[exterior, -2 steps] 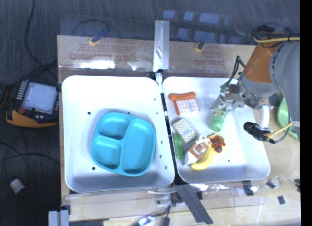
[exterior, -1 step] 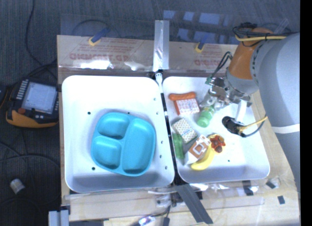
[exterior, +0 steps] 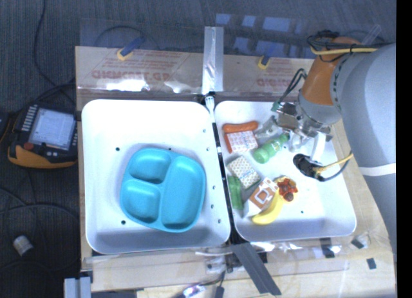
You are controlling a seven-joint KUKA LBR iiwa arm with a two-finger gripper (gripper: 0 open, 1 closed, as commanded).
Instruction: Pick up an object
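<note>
My gripper (exterior: pixel 288 129) is low over the upper part of the right bin (exterior: pixel 335 216), below the orange band of the arm. It sits just above and right of a green bottle (exterior: pixel 269 150), which lies tilted on the bin floor. Whether it touches the bottle is unclear. To the left lie an orange sausage-like piece (exterior: pixel 239 126) and a red checkered packet (exterior: pixel 242 140). Lower down are a white patterned packet (exterior: pixel 243 169), a green piece (exterior: pixel 235 194), an orange and white box (exterior: pixel 262 195), a banana (exterior: pixel 271 212) and red berries (exterior: pixel 287 188).
The left bin (exterior: pixel 103 129) holds a blue divided plate (exterior: pixel 163 188). A black loop with a yellow cable (exterior: pixel 310 164) hangs off the arm over the right bin. A handheld controller (exterior: pixel 45 134) lies on the floor at far left.
</note>
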